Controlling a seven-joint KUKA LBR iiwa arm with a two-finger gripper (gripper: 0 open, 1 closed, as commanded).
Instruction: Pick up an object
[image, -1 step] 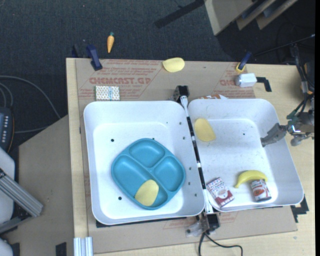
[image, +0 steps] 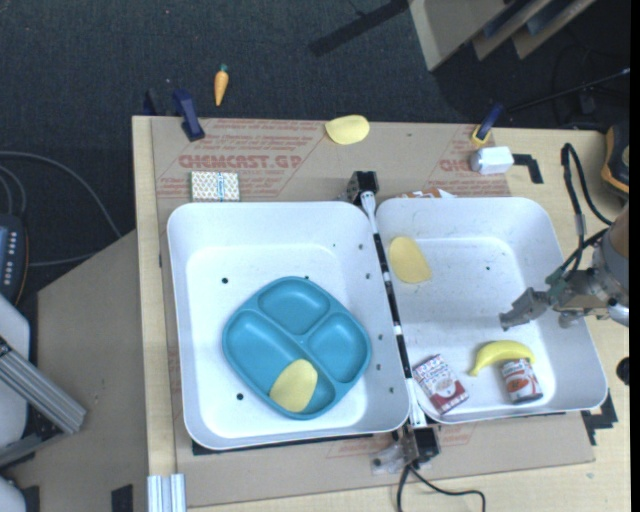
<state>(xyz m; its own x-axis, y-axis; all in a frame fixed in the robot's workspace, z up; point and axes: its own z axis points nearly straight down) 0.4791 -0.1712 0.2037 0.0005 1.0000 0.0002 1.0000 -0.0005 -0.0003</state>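
My gripper (image: 528, 306) hangs over the right side of the right bin (image: 470, 222), reaching in from the right edge. Nothing shows in its grasp. Just below it lies a yellow banana (image: 500, 354), with a small red can (image: 519, 380) at the banana's right end. A red and white carton (image: 440, 383) lies near the bin's front left corner. A flat yellow piece (image: 408, 259) rests by the bin's left wall, well away from the gripper.
The left bin (image: 200, 240) holds a blue divided plate (image: 296, 343) with a yellow piece (image: 294, 385) in its front compartment. On the bench behind the bins lie a yellow lemon-like piece (image: 347, 129), a small patterned packet (image: 215, 185) and a white block (image: 494, 159).
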